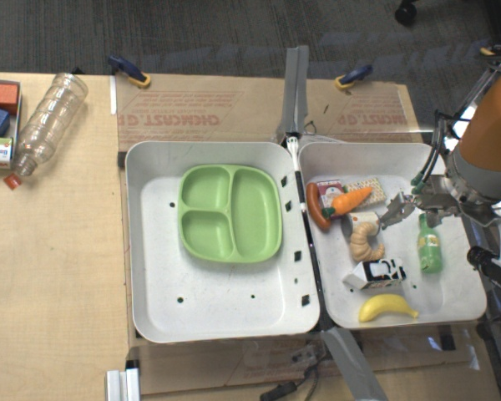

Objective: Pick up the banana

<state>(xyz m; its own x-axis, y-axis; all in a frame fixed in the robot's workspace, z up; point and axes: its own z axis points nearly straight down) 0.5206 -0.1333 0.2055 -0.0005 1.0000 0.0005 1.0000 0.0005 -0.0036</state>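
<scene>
Banana [387,309] is lying at the right bin's [463,312] near edge, toward the camera from the gripper [398,210], its long axis running crosswise. Gripper is hovering with fingers spread and grasping nothing, a small carton [376,274] sitting between them.

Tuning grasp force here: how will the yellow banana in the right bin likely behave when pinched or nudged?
The yellow banana looks like smooth plastic, so probably light, stiff and a bit slippery. Its curved shape may pivot or slide rather than roll. It lies near the right white bin front wall, which could limit room for the gripper.
</scene>
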